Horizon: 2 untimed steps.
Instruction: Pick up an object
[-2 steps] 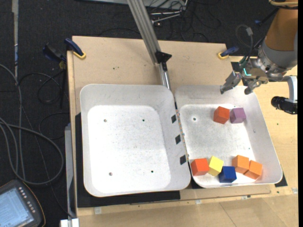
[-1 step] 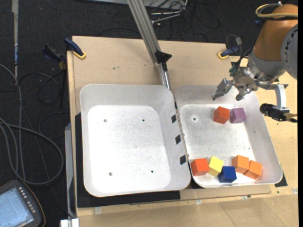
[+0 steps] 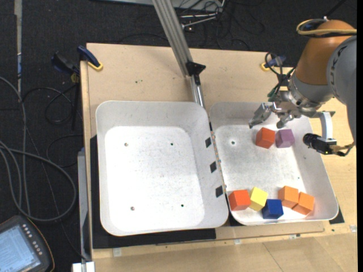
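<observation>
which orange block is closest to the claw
The orange block beside the purple block, just below the claw. The other three orange blocks sit along the bin's near edge.

We've got the left bin as one broad bare floor w/ only its raised rim to clear, so room to pass anywhere over it. In the right bin the mid floor is free, but the near edge is lined w/ an orange block, yellow block, blue block and two more orange blocks packed close, touching or nearly. At the far end an orange cube and purple cube sit just beside each other right under the claw, and the slanted metal pole crosses the bench behind the bins' seam.
</observation>
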### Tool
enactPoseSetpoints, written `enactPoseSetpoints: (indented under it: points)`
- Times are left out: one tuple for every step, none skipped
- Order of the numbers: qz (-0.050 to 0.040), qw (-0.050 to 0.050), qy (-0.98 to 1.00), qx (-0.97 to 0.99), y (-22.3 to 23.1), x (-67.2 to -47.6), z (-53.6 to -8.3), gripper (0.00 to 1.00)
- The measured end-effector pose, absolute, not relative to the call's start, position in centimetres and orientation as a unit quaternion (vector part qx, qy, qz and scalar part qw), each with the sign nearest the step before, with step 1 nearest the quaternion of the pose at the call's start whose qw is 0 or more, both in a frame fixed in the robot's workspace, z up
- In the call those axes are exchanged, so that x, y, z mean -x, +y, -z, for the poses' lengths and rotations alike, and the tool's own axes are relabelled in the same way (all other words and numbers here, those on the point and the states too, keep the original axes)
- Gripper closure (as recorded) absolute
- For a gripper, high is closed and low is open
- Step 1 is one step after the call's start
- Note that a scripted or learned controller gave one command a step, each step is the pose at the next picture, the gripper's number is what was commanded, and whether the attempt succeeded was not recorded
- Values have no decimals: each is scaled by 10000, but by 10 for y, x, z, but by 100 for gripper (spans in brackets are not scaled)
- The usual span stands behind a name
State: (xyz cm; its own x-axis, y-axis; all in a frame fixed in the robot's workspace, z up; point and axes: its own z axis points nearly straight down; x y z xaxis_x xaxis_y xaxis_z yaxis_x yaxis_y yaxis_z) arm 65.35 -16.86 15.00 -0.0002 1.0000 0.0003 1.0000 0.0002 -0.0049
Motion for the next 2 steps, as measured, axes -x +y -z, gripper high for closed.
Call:
enactPoseSetpoints:
  points:
    - [-15,15,-7074,7068,-168,-653,-96,0]
    - [6,-19,-7075,7067,-168,-655,-111,100]
